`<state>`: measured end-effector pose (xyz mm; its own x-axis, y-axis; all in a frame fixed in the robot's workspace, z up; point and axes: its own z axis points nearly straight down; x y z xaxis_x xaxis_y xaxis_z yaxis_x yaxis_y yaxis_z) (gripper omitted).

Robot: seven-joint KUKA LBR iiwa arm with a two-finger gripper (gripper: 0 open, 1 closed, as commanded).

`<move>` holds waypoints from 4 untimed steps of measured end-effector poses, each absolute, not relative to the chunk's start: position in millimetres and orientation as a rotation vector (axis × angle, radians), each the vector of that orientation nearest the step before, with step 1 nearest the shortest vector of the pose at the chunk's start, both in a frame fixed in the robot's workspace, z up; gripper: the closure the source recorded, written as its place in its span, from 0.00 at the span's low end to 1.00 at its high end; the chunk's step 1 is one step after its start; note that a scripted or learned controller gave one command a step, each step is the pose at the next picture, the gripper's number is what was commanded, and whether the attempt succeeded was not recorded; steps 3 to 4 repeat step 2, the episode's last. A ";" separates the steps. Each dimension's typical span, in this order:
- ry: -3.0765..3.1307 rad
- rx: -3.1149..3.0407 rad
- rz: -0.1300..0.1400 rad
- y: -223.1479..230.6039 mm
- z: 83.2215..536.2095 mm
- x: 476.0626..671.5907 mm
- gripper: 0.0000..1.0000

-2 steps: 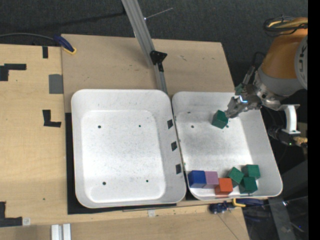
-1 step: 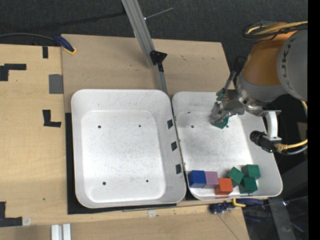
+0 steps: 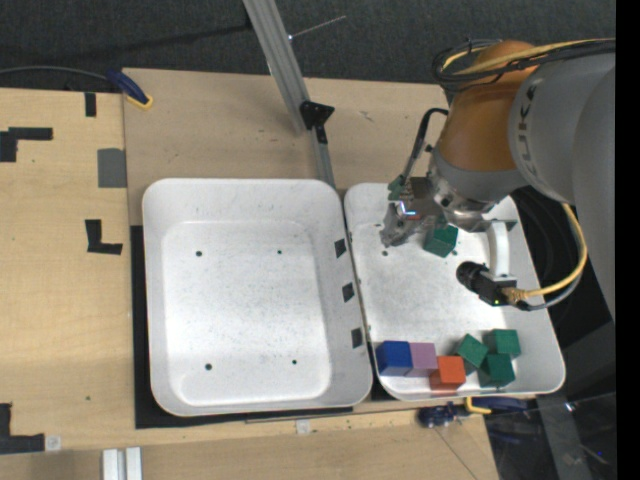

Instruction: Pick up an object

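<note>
My gripper (image 3: 398,224) hangs over the upper part of the right bin (image 3: 420,288), close to its left wall. A dark green block (image 3: 441,240) sits just to the right of it, partly tucked under the wrist; whether the two touch I cannot make out. Along the bin's near edge lie a blue block (image 3: 395,356), a purple block (image 3: 423,356), an orange block (image 3: 450,370) and three green blocks (image 3: 490,356) in a cluster.
The left bin (image 3: 170,218) stands beside the right one, with a shared raised rim (image 3: 352,278) between them. A grey metal pole (image 3: 285,58) slants in from the top to the bins' far edge. A black connector with a yellow cable (image 3: 485,283) sticks out over the right bin.
</note>
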<state>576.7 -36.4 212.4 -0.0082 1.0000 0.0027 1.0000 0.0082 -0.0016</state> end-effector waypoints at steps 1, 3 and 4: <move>-2.227 -2.211 0.000 17.4 208.5 573.0 1.00; -2.228 -2.210 0.001 72.8 209.6 561.6 1.00; -2.228 -2.210 0.001 72.8 209.6 561.6 1.00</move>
